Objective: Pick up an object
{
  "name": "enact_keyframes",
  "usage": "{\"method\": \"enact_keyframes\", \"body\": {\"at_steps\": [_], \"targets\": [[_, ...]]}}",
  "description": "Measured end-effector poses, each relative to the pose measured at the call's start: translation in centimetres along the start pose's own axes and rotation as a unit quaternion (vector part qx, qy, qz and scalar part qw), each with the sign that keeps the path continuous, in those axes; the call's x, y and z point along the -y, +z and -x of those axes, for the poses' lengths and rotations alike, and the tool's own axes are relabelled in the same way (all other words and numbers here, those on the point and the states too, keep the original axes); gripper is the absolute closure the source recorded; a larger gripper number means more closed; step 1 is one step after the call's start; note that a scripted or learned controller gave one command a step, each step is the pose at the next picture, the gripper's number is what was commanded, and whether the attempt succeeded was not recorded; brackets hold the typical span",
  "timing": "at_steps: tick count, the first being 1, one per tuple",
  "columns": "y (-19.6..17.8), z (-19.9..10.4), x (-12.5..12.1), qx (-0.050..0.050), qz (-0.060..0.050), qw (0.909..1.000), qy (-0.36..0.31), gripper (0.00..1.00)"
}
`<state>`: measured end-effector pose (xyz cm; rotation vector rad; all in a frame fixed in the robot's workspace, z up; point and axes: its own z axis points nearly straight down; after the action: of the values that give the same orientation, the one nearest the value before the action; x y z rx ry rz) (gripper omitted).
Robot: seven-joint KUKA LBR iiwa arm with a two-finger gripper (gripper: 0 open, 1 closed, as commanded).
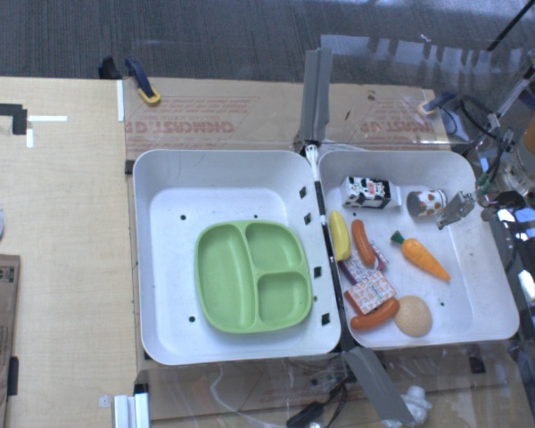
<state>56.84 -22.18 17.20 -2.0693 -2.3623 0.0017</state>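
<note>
Look, your gripper (453,210) is hanging over the right bin (481,328), just beside the carrot (425,259). You cannot tell its grip. The brown board (216,114) behind the left bin (152,266) is showing red upside-down writing, too blurry to read.

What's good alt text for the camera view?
Two white bins side by side: the left bin holds a green divided plate; the right bin holds a carrot, banana, two sausages, an egg and small packets. The arm sits at the right edge.
</note>
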Motion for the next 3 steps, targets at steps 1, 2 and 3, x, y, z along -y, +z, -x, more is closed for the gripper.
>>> {"method": "enact_keyframes", "body": {"at_steps": [1, 2, 3], "targets": [[8.0, -1.9, 3.5, 0.000, 0.001, 0.9992, -0.041, 0.00], [7.1, -1.8, 3.5, 0.001, 0.002, 0.9992, -0.039, 1.00], [5.5, -0.6, 4.7, 0.001, 0.002, 0.9892, -0.146, 1.00]]}}
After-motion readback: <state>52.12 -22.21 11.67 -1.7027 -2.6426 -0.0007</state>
